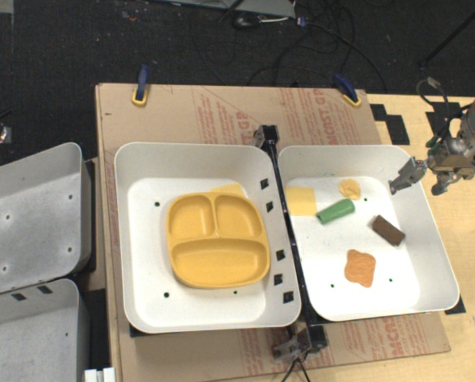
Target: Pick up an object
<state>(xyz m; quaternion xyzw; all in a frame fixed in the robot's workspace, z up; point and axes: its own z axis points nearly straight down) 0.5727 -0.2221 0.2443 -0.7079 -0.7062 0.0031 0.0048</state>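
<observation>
A grey metal wrist carries two dark fingers [402,177] and thin cables.

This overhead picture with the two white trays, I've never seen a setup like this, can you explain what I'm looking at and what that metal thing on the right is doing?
One camera fixed above a bench looks down at a slant. The metal thing at the right edge is the end of a robot arm; its gripper, a two-finger claw, sits spread open above the right bin's upper right corner, with nothing between its fingers.

The left bin holds a yellow divided plate. In the right bin lie a pale yellow block, a green cylinder, a small yellowish piece, a brown block and an orange lump. Both bins sit on a cardboard sheet clamped to the bench. The job is to pick up an object; nothing is picked up yet.
</observation>
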